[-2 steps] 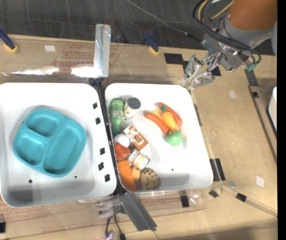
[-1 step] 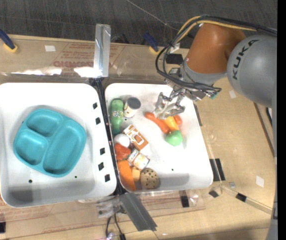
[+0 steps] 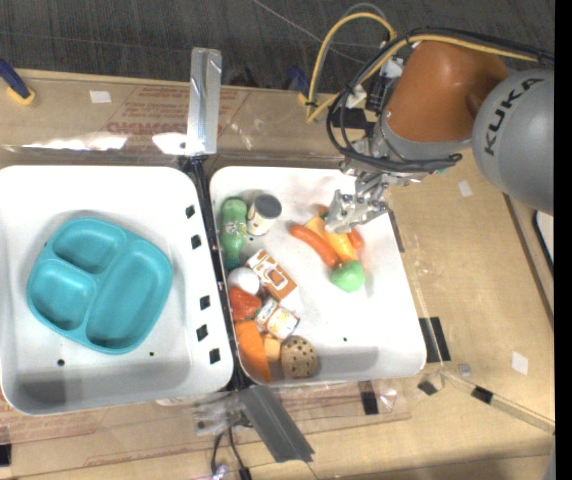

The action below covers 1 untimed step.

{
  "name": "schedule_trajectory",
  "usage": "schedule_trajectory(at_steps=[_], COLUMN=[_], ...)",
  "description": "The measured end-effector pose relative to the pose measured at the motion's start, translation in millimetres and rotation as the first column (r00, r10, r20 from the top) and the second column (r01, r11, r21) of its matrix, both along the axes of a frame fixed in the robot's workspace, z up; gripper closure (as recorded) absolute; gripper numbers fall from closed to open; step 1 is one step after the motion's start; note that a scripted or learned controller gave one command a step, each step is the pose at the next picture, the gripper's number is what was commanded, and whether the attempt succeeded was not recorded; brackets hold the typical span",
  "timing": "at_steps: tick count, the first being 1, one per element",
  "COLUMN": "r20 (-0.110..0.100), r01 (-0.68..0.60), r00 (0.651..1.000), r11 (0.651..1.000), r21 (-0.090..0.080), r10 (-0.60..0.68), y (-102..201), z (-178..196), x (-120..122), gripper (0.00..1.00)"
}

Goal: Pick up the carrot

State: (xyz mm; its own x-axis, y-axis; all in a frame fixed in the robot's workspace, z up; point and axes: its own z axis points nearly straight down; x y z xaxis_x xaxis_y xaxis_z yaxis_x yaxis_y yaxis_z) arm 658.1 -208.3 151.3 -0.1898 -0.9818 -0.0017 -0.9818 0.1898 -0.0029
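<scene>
Carrot (image 3: 314,240) lies slanted right of frame centre, beside other toy food, with the tool (image 3: 358,208) poised just above; grip unclear.

The pincer (image 3: 358,208) covers the upper end of the carrot (image 3: 314,241), and its fingers blur together against the bin. The arm (image 3: 511,133) is cut off by the frame's right side. The toys in the bin's lower left corner overlap, perhaps hiding others.

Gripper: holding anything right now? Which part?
Cannot tell. The gripper sits right over the carrot in the right bin, but no part of the carrot shows between its fingers.
</scene>
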Motion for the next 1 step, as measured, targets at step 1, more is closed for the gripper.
schedule_trajectory(at_steps=[1], r20=[0.012], r01=[-0.207], r00=[0.978], r11=[0.978], r21=[-0.005], r10=[0.207], y=[29.9], z=[-51.3], x=[3.3], gripper=[1.00])
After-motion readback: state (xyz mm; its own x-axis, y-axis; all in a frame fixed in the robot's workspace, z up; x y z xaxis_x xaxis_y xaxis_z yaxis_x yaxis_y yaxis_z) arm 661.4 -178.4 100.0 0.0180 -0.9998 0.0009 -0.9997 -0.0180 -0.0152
